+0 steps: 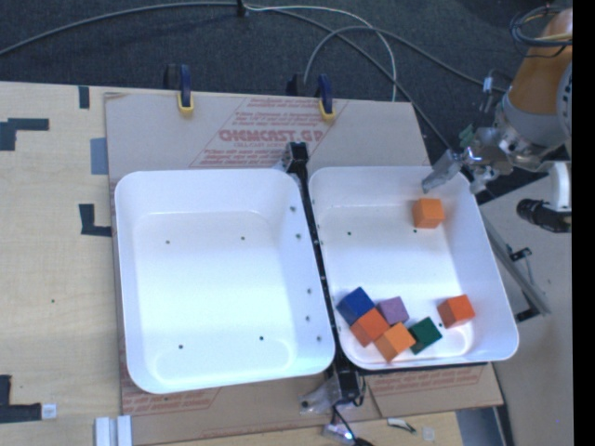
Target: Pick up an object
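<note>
My end effector (446,175) hangs over the upper right corner of the right shallow white plastic bin (483,240), and I cannot tell whether it is open or closed. A small orange cube (428,213) lies just below it, apart from it. Near the bin's lower edge cluster a blue cube (354,303), a purple cube (393,308) and a green cube (425,332).

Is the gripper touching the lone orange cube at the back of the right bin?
Apart. In the camera view the gripper sits above the orange cube, with a strip of white bin floor visible between them.
</note>
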`<action>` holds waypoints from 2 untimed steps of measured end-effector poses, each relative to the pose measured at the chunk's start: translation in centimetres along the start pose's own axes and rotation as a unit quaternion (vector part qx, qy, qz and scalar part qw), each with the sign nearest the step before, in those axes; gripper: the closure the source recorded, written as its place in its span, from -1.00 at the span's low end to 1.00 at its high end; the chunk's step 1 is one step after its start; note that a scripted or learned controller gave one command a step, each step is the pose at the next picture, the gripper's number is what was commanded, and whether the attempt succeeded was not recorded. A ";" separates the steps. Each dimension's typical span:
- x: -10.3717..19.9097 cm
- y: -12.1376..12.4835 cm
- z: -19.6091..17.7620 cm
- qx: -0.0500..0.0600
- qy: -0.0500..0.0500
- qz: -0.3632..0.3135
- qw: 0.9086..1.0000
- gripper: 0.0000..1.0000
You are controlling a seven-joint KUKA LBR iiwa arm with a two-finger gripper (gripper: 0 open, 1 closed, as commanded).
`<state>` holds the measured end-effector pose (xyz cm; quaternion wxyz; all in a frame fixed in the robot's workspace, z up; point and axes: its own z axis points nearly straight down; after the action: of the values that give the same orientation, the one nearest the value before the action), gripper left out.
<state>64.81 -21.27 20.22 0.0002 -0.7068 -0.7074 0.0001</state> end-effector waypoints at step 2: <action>-0.3 -1.8 10.2 0.000 0.000 -0.001 1.000 1.00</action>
<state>63.01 -21.59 10.07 -0.0002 -0.7063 -0.7079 0.0000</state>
